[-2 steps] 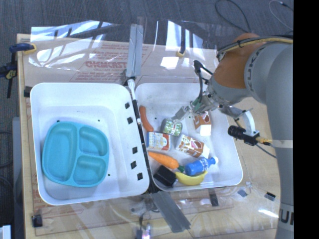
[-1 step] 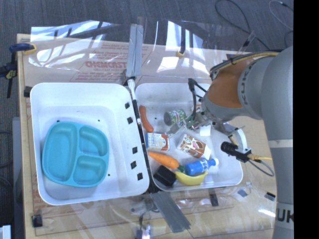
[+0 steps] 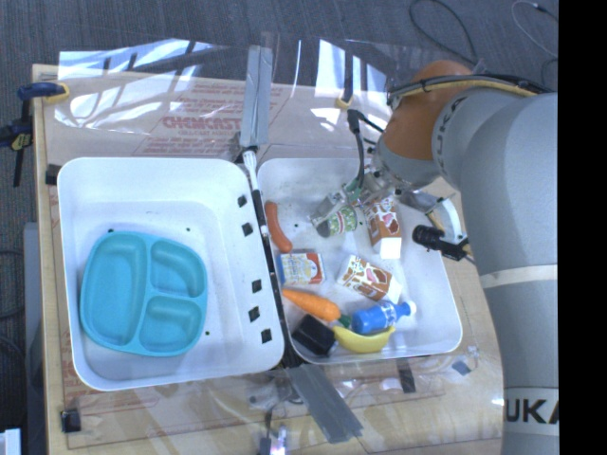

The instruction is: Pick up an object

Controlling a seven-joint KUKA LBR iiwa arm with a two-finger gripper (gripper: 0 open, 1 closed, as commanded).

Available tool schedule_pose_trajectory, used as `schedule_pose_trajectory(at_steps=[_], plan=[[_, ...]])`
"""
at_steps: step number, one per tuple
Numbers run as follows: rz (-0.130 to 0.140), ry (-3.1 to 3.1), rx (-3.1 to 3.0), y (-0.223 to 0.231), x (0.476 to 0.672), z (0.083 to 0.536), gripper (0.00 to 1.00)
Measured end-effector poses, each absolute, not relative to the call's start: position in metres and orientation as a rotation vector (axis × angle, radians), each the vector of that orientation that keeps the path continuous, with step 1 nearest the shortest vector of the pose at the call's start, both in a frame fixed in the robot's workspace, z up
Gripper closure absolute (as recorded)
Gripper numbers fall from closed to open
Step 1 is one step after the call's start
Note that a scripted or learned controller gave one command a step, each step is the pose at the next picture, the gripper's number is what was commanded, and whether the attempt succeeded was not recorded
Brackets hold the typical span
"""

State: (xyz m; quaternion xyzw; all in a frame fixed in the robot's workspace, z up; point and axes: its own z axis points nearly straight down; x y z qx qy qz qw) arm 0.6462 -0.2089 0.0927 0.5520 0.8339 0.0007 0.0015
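We see two bins of smooth white plastic, the left bin (image 3: 71, 254) and the right bin (image 3: 438, 301), both with a light gloss. In the left bin lies a turquoise tray (image 3: 142, 292) of matt, smooth plastic. Near the front edge of the right bin, the carrot (image 3: 311, 302) and the banana (image 3: 365, 338) look like shiny toy plastic, and the blue bottle (image 3: 382, 317) is glossy too. The small cartons (image 3: 365, 278) seem to be printed paper. The bench (image 3: 199, 126) looks like pale wood under clear, reflecting plastic sheet. The arm (image 3: 503, 188) has smooth grey casing with a satin shine.
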Motion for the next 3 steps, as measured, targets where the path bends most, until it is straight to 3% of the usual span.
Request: schedule_pose_trajectory(at_steps=[1, 2, 3], plan=[[-0.002, 2.627, 1.726, -0.208, 0.646, 0.099, 1.0], [-0.003, 2.815, 1.401, -0.207, 0.656, 0.107, 1.0], [-0.004, 2.771, 1.488, -0.175, 0.631, 0.196, 1.0]])
